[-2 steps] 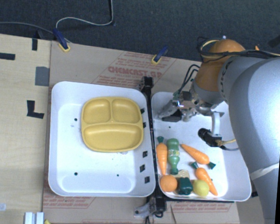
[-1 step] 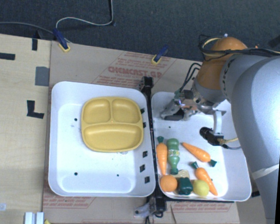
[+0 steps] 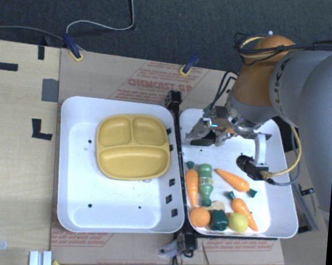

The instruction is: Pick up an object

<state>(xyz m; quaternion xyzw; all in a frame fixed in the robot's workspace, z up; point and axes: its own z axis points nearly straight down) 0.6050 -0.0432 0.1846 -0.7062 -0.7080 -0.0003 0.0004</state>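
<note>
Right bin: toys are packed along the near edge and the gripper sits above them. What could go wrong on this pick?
1. The toys lie touching in a tight cluster, so the fingers may land on two at once or wedge between them.
2. Several sit against the right bin wall near the divider, which may block a finger.
3. The gripper is over bare floor, so closing here would likely grab nothing.

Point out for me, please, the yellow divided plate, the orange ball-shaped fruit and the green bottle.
yellow divided plate [image 3: 133, 155], camera view, on its large front compartment.
orange fruit [image 3: 200, 217], camera view, on the middle of its round top.
green bottle [image 3: 205, 176], camera view, on its body.
</note>
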